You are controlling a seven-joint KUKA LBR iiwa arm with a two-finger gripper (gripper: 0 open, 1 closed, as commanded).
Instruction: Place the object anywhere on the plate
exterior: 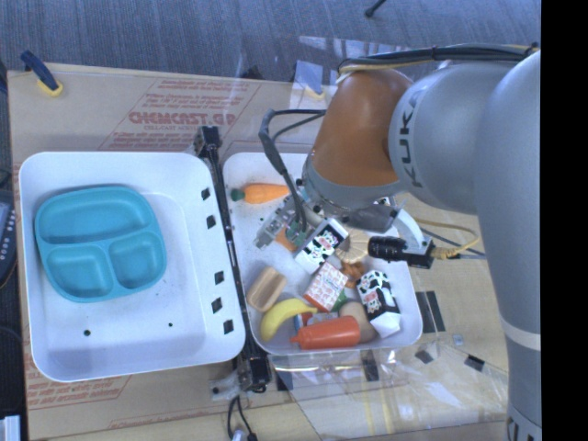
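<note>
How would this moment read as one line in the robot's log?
arm: over right white bin | gripper: among toy food | blue divided plastic plate: left white bin, nothing on it

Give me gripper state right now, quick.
Gripper: cannot be told. It is low over the right white bin, near the orange toy carrot; no object visibly held.

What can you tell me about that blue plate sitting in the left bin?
The blue plate is a light turquoise tray with rounded corners, apparently plastic. Raised ridges split it into three compartments: a long one at the far side and two smaller ones nearer the camera. It lies flat, right way up, in the left part of the left white bin, slightly turned. Nothing lies on it, and it touches just the bin floor.
</note>
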